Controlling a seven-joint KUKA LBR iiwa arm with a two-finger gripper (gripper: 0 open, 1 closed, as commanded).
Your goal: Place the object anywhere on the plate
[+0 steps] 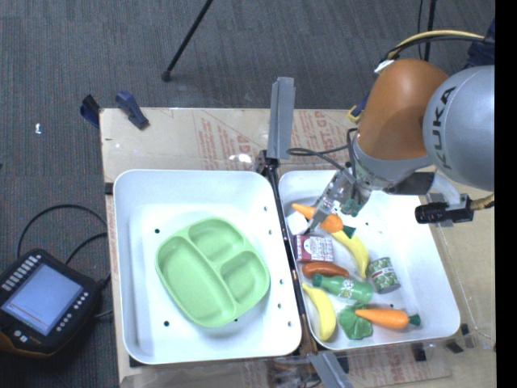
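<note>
I see the green divided plate (212,272) lying in the left bin (136,217), at centre left of the frame, with bare white floor round it up to every wall. The jaws hang low in the upper left corner of the right bin (420,249), close to the wall between the bins; I cannot tell if they are apart or together. A small carrot (302,211) lies at their tip. Below it crowd a red carton (313,247), a green bottle (343,288), a can (383,274) and a larger carrot (386,318); that bin's right side is open floor
</note>
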